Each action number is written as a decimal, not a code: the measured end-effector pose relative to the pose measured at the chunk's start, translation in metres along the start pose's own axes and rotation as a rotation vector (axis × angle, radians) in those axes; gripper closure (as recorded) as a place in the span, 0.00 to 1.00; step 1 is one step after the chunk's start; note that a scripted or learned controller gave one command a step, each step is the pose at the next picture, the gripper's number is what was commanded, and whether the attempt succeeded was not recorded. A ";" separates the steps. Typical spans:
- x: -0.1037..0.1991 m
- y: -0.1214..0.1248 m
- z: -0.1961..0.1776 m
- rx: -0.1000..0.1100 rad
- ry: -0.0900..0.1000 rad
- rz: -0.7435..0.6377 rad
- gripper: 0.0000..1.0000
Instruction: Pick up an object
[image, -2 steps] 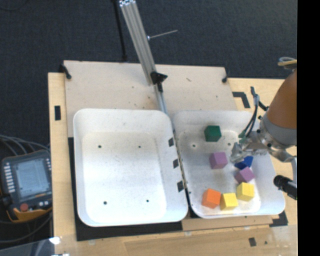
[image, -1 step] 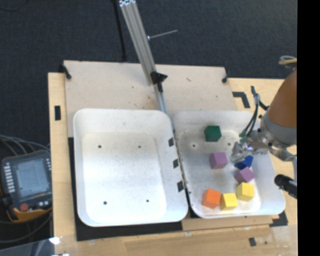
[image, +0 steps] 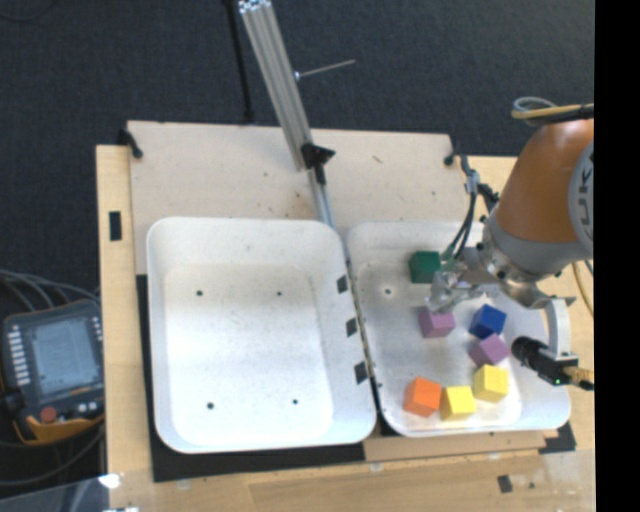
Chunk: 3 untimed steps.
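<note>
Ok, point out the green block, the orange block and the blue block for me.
green block (image: 424, 266), camera view, on its top face.
orange block (image: 423, 396), camera view, on its top face.
blue block (image: 489, 321), camera view, on its top face.

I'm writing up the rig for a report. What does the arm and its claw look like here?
The arm is a rounded shell, orange on top with a grey band beneath. Thin dark cables run down its side to a small metallic claw. A white bracket on its far side carries a black part with a tiny green light.
</note>
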<state>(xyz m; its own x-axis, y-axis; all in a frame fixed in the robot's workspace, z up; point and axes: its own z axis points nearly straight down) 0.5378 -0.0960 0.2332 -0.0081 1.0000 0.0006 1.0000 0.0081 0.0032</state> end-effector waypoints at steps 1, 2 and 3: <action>0.054 0.015 0.005 0.000 -0.001 0.000 1.00; 0.110 0.024 -0.005 0.001 0.001 0.000 1.00; 0.156 0.034 0.000 0.001 0.000 0.001 1.00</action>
